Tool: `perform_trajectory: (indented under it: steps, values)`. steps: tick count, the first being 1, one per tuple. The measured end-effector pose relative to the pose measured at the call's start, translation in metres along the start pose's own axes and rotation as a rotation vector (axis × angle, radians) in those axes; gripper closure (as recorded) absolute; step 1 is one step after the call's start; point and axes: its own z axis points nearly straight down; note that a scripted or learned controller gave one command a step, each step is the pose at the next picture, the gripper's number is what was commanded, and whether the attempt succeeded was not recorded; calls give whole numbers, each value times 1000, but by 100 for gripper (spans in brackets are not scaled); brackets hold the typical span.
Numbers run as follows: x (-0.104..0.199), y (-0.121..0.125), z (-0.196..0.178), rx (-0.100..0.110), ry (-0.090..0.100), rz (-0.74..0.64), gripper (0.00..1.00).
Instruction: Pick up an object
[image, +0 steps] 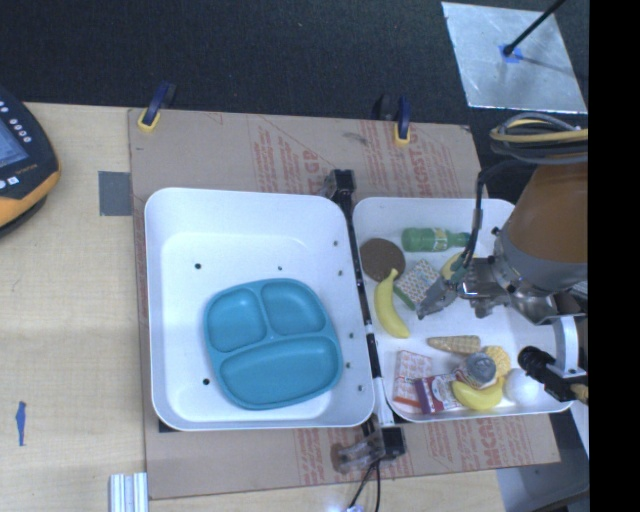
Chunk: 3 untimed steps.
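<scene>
My gripper (434, 299) hangs over the middle of the right bin (372, 215), reaching in from the right. Its tip sits at the lower right edge of a small patterned packet (415, 280), and I cannot tell whether it touches it. A yellow banana (389, 310) lies just left of the tip. A green bottle (432, 240) lies at the back of the bin and a brown round disc (380, 257) at its back left. Nothing shows as lifted.
At the right bin's front lie a ridged tan piece (455, 344), a second banana (478, 397), a grey-blue round thing (480, 367), a white egg (523, 386) and a red-and-white packet (420, 385). The left bin (175, 215) holds a blue divided plate (272, 342).
</scene>
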Motion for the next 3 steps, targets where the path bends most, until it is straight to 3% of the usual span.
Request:
perform_trajectory:
  steps: [1,3]
  values:
    - [-16,-23,84,-12,-1,-2,0]
    - [-7,109,98,-7,-1,-2,0]
